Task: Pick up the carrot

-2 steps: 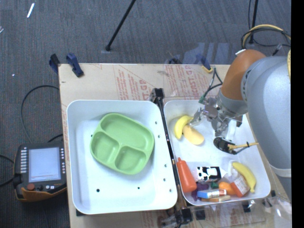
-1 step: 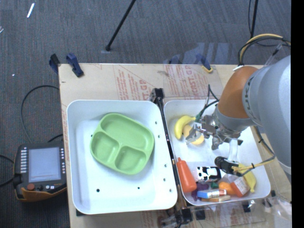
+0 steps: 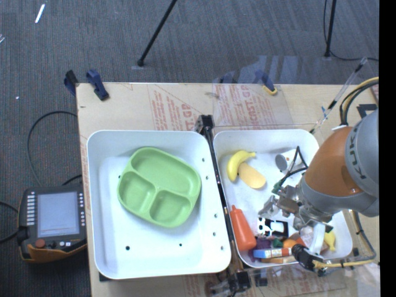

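**Closing in on the carrot at the right bin's near-left wall**

Picking out the hand point(image 3: 277, 210) first: low over the right bin point(image 3: 266, 132), below the orange band of the arm point(image 3: 331, 166), angled down and to the left. Cannot tell whether spread or pressed together, since the metal parts blur into the clutter beneath. Nothing visibly pinched, so counting it as carrying nothing.

Moving outward: just under and beside the hand, a black-and-white toy point(image 3: 268, 228), and nearer the front wall a small heap of mixed coloured pieces too jumbled to name. Further left, the carrot point(image 3: 242, 229): an orange-red tapered piece lying lengthwise along the bin's left wall, touching or nearly touching it, thin end pointing away towards the banana point(image 3: 238, 161). Beyond that, a pale yellow rounded piece point(image 3: 252, 176) just beside the banana. Across the divide, a green sectioned plate point(image 3: 159, 186) alone in the left bin point(image 3: 99, 166), both bins resting on the tabletop point(image 3: 154, 104).

Judging the step as the approach, not yet the grasp. To do it well: shift left until centred over the carrot's thick middle, turn to close across its narrow width rather than along its length, and come down clear of the black-and-white toy. Worth watching the wall, with little room on that side and every chance of a scrape or a slip.
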